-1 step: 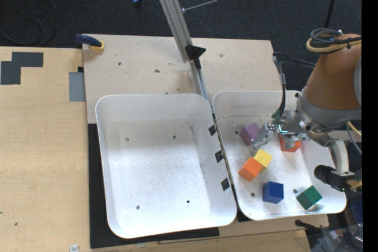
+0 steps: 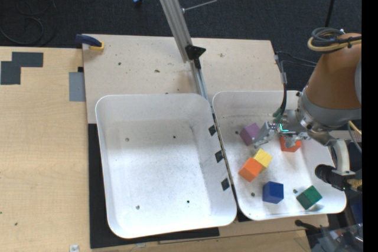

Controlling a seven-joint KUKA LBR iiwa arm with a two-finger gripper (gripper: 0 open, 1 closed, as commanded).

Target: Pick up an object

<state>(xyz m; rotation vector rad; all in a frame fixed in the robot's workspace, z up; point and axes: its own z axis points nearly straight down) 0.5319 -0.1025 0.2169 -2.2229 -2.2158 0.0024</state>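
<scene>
Pincer [image 2: 279, 130] of mine hangs low inside the right bin [image 2: 331, 205], between the purple block [image 2: 250, 132] and the red block [image 2: 290, 143]; it sits just beside both, and I cannot tell whether it is released or clenched, or whether it touches either. Below them the yellow block [image 2: 263, 157] touches the orange block [image 2: 250, 169]. Nearer the bin's front edge lie the blue block [image 2: 273, 192] and the green block [image 2: 309, 196], a little apart. My left bin [image 2: 112, 127] stands alongside on the bench [image 2: 142, 65]
</scene>
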